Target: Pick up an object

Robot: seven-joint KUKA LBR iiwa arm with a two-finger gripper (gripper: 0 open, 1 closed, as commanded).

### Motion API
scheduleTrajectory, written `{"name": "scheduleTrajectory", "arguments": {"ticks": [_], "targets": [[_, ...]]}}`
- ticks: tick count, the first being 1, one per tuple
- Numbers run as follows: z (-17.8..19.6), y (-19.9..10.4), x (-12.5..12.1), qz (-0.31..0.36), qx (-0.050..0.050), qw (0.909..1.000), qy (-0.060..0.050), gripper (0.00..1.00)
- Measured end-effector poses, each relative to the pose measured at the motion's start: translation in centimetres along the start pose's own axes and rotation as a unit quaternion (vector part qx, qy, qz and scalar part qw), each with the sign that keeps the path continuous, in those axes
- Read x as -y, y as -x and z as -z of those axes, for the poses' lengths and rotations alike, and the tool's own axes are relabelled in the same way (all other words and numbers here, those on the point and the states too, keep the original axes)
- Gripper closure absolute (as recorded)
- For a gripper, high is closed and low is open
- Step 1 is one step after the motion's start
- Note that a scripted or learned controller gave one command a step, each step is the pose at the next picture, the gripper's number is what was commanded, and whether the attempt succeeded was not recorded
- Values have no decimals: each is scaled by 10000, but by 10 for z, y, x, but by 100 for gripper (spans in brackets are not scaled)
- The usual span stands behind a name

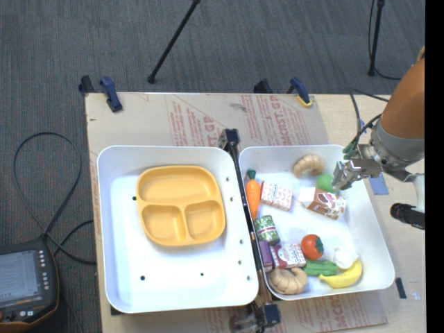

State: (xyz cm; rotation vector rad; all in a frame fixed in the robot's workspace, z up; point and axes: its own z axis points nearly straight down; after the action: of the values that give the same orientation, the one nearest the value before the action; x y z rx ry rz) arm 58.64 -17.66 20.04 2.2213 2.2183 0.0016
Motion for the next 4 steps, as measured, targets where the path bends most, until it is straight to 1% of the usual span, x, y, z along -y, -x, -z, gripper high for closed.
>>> {"name": "scheduleTrajectory", "arguments": {"ticks": [1,2,3,4], "targets": [[-1,0,0,-3,-6,10000,-9,0],[-92,24,-4,10,19,10000,48,0],[-81,24,-5,-1,7,10000,53,100],[28,30,-24,13,1,10000,3,100]]}}
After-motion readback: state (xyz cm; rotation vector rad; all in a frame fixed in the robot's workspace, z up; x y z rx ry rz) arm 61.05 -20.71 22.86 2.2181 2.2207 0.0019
